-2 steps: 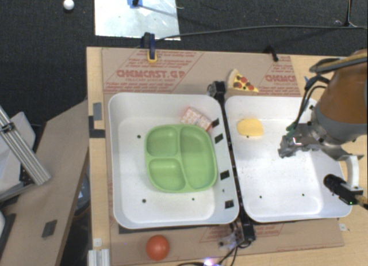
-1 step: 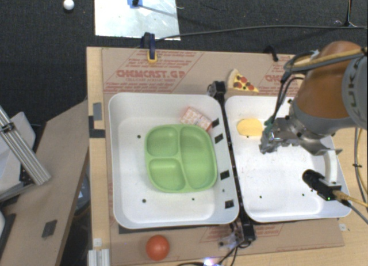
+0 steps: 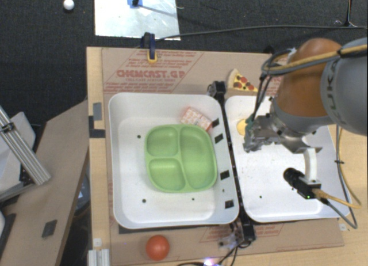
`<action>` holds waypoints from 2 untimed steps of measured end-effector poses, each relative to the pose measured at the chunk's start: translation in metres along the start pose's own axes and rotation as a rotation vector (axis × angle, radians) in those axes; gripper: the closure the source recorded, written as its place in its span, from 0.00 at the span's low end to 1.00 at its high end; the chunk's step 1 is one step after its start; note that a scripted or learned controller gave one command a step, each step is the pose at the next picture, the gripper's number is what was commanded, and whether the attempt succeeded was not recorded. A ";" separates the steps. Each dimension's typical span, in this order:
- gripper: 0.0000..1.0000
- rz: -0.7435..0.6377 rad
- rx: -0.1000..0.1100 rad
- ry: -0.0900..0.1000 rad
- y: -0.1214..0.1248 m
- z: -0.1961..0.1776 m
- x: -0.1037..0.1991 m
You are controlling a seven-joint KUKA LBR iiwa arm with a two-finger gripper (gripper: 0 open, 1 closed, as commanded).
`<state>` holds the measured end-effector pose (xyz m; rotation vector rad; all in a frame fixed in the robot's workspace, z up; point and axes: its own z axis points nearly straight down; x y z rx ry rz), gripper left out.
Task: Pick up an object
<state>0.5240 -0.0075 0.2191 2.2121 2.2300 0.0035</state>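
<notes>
While the grey arm reaches over the right-hand white bin, you have the claw down low over that bin's far left part, close to the wall it shares with the other bin. From this slanted look down you cannot tell whether the claw is apart or together, because the wrist covers most of it, and nothing can be seen clamped in it. The nearest thing for you to pick is a small yellow object, lying on the bin floor just beside the claw, on its up-and-left side in the view; whether the two touch is not clear. Further left of the claw, across the dividing wall, the left bin holds a green divided plate lying flat near its middle. A small pink-and-white patterned block sits at the plate's far edge, and it is the nearer of those two to the claw. Up beyond the claw, outside both bins, a toy pizza slice lies on the printed cardboard sheet that covers the counter. Well away from the claw, down and to the left past the left bin's near rim, an orange-red ball rests on the cardboard.
</notes>
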 end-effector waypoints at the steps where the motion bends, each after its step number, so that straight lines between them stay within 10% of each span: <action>1: 1.00 -0.001 0.000 0.000 0.005 -0.011 0.051; 2: 1.00 0.000 0.000 0.000 0.019 0.001 0.101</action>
